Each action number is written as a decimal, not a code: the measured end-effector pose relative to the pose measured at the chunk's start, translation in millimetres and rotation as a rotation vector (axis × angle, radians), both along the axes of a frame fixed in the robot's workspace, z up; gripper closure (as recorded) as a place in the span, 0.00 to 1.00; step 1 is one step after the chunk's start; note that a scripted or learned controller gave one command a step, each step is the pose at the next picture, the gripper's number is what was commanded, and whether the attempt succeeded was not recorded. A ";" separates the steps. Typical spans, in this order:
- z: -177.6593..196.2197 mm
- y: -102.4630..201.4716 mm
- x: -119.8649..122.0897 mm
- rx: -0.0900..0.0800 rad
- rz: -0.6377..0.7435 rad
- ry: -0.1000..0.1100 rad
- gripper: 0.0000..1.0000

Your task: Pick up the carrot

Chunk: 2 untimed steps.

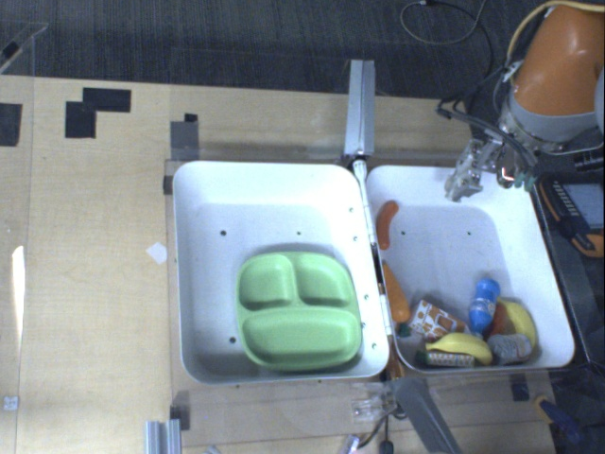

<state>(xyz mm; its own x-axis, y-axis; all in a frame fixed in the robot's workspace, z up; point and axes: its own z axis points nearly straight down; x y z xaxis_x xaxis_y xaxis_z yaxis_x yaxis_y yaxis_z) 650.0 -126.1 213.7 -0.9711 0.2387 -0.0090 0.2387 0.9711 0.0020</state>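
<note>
Carrot well apart from hand

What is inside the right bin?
The right bin holds a carrot along its left wall, a sausage, two bananas, a blue bottle, a small carton and a grey lump. Anything beneath that pile is hidden.

At the frame's upper right, the metal two-finger gripper hangs over the right white plastic bin; the tapered orange carrot lies along its left wall.

carrot lies along right bin's left wall.
</note>
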 end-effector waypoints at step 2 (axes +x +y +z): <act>-124.5 -57.3 -5.4 -0.007 0.612 -0.004 1.00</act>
